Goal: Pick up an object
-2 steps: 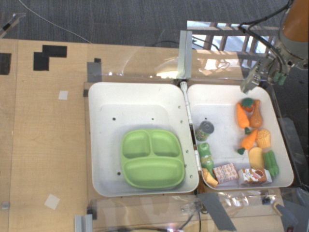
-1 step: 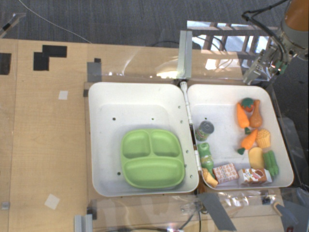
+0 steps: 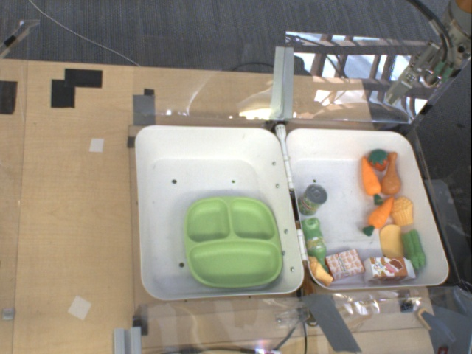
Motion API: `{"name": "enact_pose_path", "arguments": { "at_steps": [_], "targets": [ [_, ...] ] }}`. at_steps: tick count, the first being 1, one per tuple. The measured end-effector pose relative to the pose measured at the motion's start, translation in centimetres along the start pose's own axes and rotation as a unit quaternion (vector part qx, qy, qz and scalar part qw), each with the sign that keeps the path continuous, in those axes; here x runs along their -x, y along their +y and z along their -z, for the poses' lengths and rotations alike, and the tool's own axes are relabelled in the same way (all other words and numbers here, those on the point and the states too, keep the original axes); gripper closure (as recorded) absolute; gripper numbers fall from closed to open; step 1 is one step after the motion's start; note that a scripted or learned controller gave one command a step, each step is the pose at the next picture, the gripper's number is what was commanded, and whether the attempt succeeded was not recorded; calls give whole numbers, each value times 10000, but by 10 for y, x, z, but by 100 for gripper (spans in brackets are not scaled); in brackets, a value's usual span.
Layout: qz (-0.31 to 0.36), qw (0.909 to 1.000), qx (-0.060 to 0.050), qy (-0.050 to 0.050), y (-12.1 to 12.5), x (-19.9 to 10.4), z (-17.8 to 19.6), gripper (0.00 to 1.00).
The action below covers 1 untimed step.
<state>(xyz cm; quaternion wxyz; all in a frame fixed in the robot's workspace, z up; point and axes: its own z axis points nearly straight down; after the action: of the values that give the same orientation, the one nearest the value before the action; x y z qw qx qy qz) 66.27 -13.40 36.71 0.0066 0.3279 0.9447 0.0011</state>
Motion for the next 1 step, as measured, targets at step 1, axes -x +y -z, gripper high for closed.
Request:
{"name": "enact_pose_path", "arguments": {
  "at_steps": [1],
  "targets": [
    [-316,9995,-25,41,-56,-44,-58,100]
  ]
}}
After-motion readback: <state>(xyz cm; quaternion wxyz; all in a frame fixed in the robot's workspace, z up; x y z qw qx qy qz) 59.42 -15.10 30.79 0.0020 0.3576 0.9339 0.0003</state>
